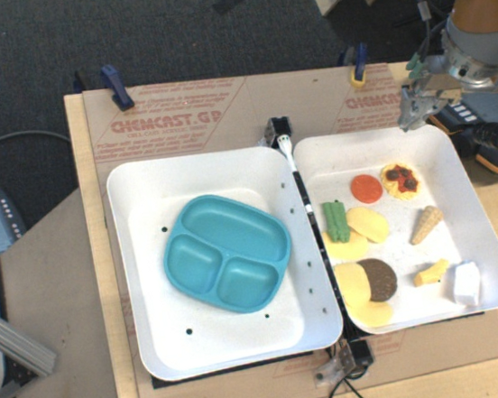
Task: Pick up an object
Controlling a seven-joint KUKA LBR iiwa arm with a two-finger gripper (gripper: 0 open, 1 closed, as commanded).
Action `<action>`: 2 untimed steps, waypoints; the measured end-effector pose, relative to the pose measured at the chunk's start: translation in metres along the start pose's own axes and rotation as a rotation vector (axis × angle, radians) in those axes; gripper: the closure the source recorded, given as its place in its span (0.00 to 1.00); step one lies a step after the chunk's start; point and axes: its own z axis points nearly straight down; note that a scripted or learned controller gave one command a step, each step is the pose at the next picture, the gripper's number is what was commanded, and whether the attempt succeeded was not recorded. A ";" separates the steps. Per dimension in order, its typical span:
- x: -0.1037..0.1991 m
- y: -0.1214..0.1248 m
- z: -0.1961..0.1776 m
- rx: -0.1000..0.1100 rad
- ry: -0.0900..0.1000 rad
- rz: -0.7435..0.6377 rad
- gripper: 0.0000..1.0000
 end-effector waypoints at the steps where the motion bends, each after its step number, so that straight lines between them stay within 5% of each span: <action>1: -0.065 -0.005 0.056 0.006 -0.002 0.009 1.00; 2: -0.005 0.001 0.038 0.000 0.001 -0.001 1.00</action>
